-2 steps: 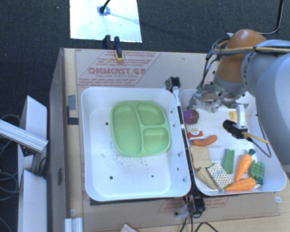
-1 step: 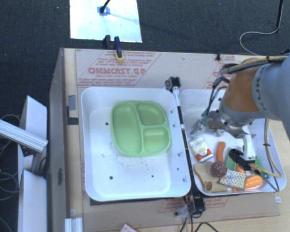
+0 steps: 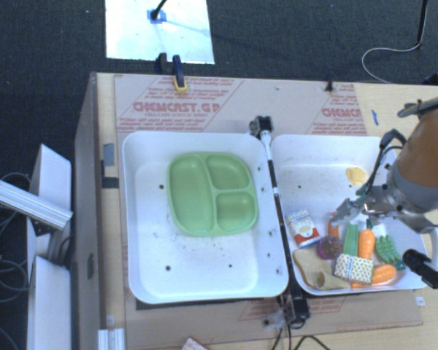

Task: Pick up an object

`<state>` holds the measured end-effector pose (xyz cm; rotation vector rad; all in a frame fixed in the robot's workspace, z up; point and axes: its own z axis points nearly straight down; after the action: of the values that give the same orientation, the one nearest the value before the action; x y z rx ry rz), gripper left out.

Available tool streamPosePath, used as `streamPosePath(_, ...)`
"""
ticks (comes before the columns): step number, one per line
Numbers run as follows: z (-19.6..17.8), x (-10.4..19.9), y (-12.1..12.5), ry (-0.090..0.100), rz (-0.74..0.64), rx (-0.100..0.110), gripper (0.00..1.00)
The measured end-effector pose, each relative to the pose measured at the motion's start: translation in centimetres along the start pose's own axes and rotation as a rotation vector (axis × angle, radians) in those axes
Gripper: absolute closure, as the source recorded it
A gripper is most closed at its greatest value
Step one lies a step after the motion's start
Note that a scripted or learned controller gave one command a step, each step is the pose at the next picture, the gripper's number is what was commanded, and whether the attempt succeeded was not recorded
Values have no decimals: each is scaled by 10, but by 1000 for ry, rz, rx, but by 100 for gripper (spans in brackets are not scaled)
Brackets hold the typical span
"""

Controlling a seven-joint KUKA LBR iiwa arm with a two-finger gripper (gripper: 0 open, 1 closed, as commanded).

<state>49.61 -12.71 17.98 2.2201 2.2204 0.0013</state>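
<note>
Two shallow white bins sit side by side on the worktop (image 3: pixel 204 93), and the toys are all crowded into the near corner of the right bin (image 3: pixel 314 159). Nearest the front rim lie a tan, flat piece (image 3: pixel 312 270) and a patterned white-and-green packet (image 3: pixel 354 267), with an orange carrot-like piece (image 3: pixel 384 273) just to the packet's right. Slightly farther in stand an upright orange carrot (image 3: pixel 366 243), a green leafy toy (image 3: pixel 387 250) to its right, and a dark purple round toy (image 3: pixel 329 248) to its left. A small red-and-white carton (image 3: pixel 303 227) lies left of the heap, close to the divider between the bins.

The claw (image 3: pixel 356 208) hangs over the far edge of this heap, just above the carrot and a green stalk, at the end of the grey arm (image 3: pixel 423 166) that comes in from the right. Whether its fingers are spread or pressed together cannot be told, for they merge with the toys beneath, and nothing can be seen gripped between them. The carrot lies directly near-side of the claw, very close; whether they touch cannot be told.

Farther back in the right bin a small yellow piece (image 3: pixel 356 174) lies apart from the rest. In the left bin (image 3: pixel 146 268) rests a green divided plate (image 3: pixel 210 193).
</note>
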Motion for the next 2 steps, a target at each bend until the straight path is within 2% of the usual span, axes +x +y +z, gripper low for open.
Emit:
streamPosePath(1,83,-27,-6,-1,-4,-6,0)
streamPosePath(2,74,-27,-7,0,-1,-3,100)
